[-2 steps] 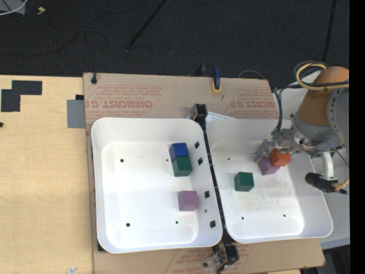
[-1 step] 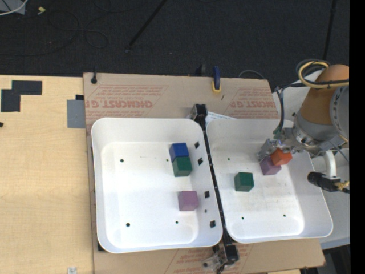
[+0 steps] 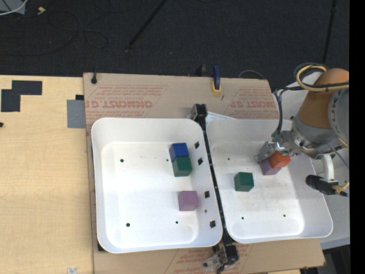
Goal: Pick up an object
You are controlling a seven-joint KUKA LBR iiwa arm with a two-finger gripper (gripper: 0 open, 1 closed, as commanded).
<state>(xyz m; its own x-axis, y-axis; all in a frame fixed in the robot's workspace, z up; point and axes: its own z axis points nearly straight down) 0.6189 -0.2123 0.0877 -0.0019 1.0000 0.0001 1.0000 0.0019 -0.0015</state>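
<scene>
Behind both bins [image 3: 114,238], cardboard [image 3: 142,99] shows inverted red lettering, blurred beyond reading.

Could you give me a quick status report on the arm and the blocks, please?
Gripper low in right white bin, at orange block and purple block; grasp unconfirmed. Green cube nearby, apart. Nothing blocking.

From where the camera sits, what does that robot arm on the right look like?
The arm is a rounded grey body with a broad orange band near its top. Yellow and black cables loop above it. Lower down it narrows to a small grey metal gripper, and a black fitting sticks out beside a white link.
</scene>
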